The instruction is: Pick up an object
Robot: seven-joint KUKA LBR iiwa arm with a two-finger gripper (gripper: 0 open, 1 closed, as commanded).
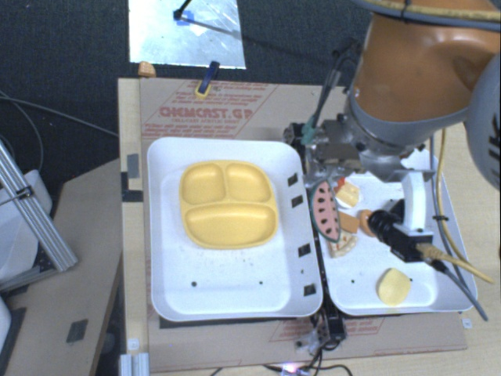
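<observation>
- The two bins touch along one seam in the middle. The left bin (235,280) has open white floor along its whole 6 o'clock edge and also at its 9 o'clock side.
- A yellow divided plate (228,206) lies in the left bin, a little toward 12 o'clock, and it is apart from every wall.
- The right bin (352,288) has less room. The arm (423,45) covers its 12 o'clock half, and bare floor is free mostly around 6 o'clock.
- The gripper (327,159) hangs over the 11 o'clock corner of the right bin, near the seam. The wrist hides its tips, so we are not able to see if it is spread or closed, or if it carries anything.
- The things to pick are in the right bin. A watermelon slice (323,210) lies along the seam at 9 o'clock. A pale yellow piece (394,286) lies alone at 5 o'clock, with free floor around it.
- Beside the watermelon slice we see some small food pieces (348,196). They lie close together and partly overlap, so we cannot name them surely.
- Both bins stand on a cardboard sheet (207,112) with red print, which lies on a beige desk (86,210).
- At 12 o'clock of the view there is dark carpet (63,53) with a shiny sheet (188,18) on it.
</observation>
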